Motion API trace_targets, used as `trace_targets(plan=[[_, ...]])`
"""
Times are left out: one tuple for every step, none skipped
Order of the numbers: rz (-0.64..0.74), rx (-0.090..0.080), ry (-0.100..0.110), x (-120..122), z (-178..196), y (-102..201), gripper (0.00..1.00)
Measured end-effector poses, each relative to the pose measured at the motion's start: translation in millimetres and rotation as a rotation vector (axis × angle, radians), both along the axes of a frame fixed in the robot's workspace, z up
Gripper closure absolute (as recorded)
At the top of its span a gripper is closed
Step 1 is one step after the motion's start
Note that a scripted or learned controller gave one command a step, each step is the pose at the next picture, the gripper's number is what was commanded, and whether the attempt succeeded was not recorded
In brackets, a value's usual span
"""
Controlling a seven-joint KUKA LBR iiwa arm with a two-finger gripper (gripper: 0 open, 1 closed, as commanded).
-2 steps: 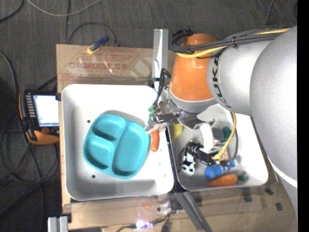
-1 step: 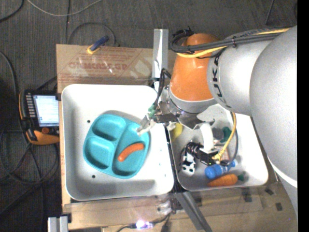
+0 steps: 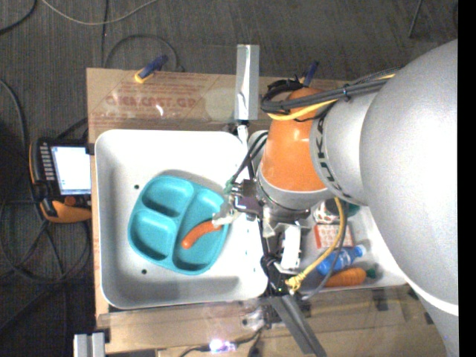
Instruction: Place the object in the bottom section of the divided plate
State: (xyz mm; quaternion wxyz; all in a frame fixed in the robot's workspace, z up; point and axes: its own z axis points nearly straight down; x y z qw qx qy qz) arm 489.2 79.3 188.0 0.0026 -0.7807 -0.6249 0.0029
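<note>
We look down on the bench and see the left white bin [image 3: 111, 199] with a turquoise divided plate [image 3: 160, 214] lying in it, a little tilted. The plate has three sections. In the section nearest to the bottom right of the view lies an orange carrot-like object [image 3: 197, 234], long and thin, resting on the plate's floor and pointing up toward the right.

The gripper [image 3: 223, 216] sits at the right rim of the plate, just at the upper end of the orange object. Its tip seems to touch that end, but the fingers are small and partly lost in the metal parts, so we cannot tell if they are apart, together, or clamped on the object.

Behind the gripper, the grey arm [image 3: 401, 169] with its orange band [image 3: 294, 151] covers much of the right bin. In this bin we see a blue bottle [image 3: 343, 259] and another orange carrot [image 3: 346, 277] near a yellow cable [image 3: 320, 265]. At the left of the bench lies a handheld pendant [image 3: 63, 173] with a lit screen.
</note>
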Motion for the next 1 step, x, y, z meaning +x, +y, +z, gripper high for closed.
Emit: trace_targets(plan=[[0.003, -0.003, -0.004, -5.8, -5.2, -77.4, 0.0]])
